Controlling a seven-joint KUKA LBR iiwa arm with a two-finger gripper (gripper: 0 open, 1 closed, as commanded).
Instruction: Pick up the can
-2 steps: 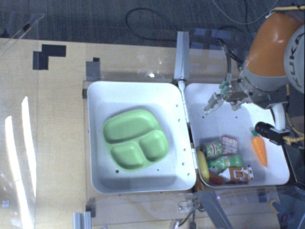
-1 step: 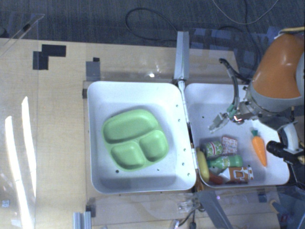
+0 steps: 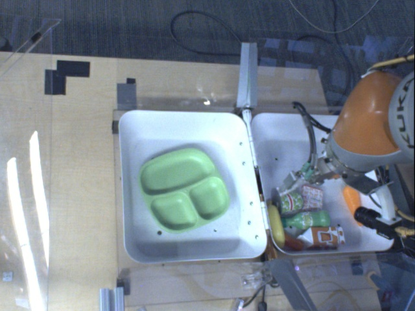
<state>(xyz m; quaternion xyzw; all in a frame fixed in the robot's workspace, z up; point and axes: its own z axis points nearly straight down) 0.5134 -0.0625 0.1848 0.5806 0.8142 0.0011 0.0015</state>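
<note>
Two bins: side by side on the tabletop (image 3: 78, 193)
Left bin (image 3: 188, 125): green divided tray (image 3: 185, 188)
Right bin (image 3: 279, 135): can (image 3: 299, 199) among clutter; green bottle (image 3: 305, 220), yellow item (image 3: 277, 224), orange ball (image 3: 351, 198)
Gripper (image 3: 312, 173): just above the can; open or closed, cannot tell

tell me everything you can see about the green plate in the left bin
The green plate is a pale green tray with rounded corners, plastic by its look, split into three compartments: one long one and two smaller. It lies flat, turned slightly askew, near the middle of the left bin, on the bin's floor. Its compartments hold nothing.
</note>
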